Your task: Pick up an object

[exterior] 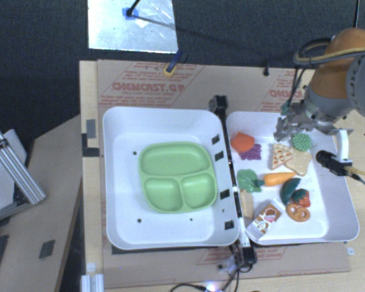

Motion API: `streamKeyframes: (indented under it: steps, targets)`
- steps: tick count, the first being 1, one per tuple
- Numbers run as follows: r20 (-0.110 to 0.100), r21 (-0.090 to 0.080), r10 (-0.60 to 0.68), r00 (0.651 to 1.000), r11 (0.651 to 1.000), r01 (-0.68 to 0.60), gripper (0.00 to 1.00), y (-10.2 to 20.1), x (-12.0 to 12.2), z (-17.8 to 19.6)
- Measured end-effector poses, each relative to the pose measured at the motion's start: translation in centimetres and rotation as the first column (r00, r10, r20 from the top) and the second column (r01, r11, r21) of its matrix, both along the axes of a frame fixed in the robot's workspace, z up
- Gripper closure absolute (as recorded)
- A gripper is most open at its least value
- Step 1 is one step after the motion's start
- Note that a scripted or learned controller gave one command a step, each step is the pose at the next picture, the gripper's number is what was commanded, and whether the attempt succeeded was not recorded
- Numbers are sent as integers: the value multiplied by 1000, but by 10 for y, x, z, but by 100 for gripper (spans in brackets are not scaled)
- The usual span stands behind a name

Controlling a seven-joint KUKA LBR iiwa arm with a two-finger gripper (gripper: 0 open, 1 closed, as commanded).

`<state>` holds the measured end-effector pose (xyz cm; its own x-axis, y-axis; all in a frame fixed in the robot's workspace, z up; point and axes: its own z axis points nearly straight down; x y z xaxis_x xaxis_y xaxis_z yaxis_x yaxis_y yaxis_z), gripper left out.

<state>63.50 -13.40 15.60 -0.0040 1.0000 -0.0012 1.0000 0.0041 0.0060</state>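
The surface (91, 157) carries two shallow white bins side by side, which splits the scene into a source and a destination. The left bin (118, 132), in the middle of the frame, has only a green divided tray (173, 176) lying flat in its centre, probably a place to receive things. The right bin (337, 215), toward the right of the frame, holds all the loose toy food, so any object to pick lies there. The arm (340, 72) leans in from the upper right, and its claw (287, 128) hangs low over that bin's upper part, seemingly lining up a grasp. I cannot tell its opening. Just beneath and beside it sit a waffle wedge (281, 156) and a green ball (302, 142); an orange piece (243, 142), a carrot (278, 178) and a pretzel (298, 212) lie further off.
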Motion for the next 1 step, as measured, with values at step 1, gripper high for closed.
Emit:
streamKeyframes:
  steps: [1]
  targets:
    - [2,0,1,1000,1000,-1,100,4,-3,63]
